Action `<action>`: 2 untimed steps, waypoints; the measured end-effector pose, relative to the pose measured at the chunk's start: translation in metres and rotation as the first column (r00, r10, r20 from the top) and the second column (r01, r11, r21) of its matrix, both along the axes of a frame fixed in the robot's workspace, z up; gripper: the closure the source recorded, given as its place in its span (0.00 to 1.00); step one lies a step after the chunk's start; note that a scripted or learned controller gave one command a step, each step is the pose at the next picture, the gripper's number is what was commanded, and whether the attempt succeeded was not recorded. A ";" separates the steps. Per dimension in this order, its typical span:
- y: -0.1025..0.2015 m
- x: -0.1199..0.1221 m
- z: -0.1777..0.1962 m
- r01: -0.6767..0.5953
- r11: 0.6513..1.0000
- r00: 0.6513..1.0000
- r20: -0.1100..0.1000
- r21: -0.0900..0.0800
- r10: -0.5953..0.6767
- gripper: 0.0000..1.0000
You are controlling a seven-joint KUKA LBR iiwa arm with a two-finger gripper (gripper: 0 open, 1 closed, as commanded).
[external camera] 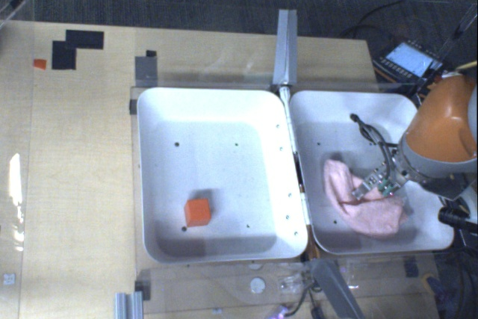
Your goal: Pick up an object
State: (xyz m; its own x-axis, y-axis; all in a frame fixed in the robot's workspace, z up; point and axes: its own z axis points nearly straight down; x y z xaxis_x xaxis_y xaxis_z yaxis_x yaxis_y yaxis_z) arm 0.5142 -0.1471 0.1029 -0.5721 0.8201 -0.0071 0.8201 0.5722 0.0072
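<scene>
On the pale wooden bench (75, 183) sit two white bins side by side. The gripper (371, 189) is down in the right bin (336, 104), touching a crumpled pink cloth (358, 205); its grasp I can't make out. An orange block (198, 212) lies in the left bin (209, 104).

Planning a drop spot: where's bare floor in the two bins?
Left bin: open across its upper half and right side; the orange block sits near the lower-left corner. Right bin: bare strip along the top and left wall; crowded lower right, where the pink cloth lies under the claw.
</scene>
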 end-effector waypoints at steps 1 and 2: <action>0.041 0.064 0.074 0.024 1.000 1.000 0.000 0.001 -0.024 1.00; 0.054 0.156 0.130 0.293 0.956 0.956 0.001 0.003 -0.293 1.00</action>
State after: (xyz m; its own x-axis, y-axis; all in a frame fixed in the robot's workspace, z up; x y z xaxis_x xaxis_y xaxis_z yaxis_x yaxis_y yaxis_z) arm 0.6704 -0.0931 0.2329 -0.3063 0.9519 -0.0049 0.9519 0.3063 0.0093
